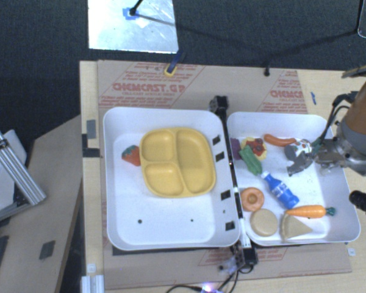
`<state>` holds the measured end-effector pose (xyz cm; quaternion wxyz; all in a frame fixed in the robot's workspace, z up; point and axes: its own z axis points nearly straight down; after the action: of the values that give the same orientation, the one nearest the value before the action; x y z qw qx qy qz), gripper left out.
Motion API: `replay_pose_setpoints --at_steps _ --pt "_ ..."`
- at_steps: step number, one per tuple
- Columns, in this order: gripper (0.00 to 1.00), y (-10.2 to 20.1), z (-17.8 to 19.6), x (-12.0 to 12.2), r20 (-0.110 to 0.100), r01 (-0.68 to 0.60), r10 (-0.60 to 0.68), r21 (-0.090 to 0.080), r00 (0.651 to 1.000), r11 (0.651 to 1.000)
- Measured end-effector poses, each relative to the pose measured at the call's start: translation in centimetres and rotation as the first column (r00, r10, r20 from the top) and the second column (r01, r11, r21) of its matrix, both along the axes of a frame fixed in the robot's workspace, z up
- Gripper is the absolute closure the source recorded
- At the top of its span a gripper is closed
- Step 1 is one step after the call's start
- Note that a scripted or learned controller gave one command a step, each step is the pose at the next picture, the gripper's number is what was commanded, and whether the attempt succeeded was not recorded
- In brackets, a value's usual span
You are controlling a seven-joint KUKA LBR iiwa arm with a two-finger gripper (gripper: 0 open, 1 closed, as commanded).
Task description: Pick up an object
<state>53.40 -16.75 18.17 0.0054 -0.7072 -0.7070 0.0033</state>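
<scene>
The right bin (341, 224) holds several toy foods. Among them are an orange sausage (279, 141), a green pickle (251, 160) beside purple and yellow pieces, and a blue bottle (280, 190). A donut (252, 198), a round bun (264, 222), a cheese wedge (297, 226) and a carrot (308, 211) lie nearer the front. My gripper (294, 161) hangs over the right bin's upper right part, just right of the sausage's end and above the bottle. Its two grey fingers stand apart with nothing between them.
The left bin (119, 224) carries a yellow divided plate (174, 162) with a red strawberry (132, 155) to its left. A black divider (229, 163) runs between the bins. The arm's wrist (360, 127) reaches in over the right bin's rim.
</scene>
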Motion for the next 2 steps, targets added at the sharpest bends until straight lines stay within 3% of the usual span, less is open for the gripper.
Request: replay_pose_setpoints --at_steps 1,2 --pt "0.00 0.0 0.7 0.3 0.014 -0.004 0.004 -0.003 1.000 1.000" --pt "0.00 -0.1 -4.0 1.3 0.011 -0.002 0.002 -0.002 1.000 1.000"
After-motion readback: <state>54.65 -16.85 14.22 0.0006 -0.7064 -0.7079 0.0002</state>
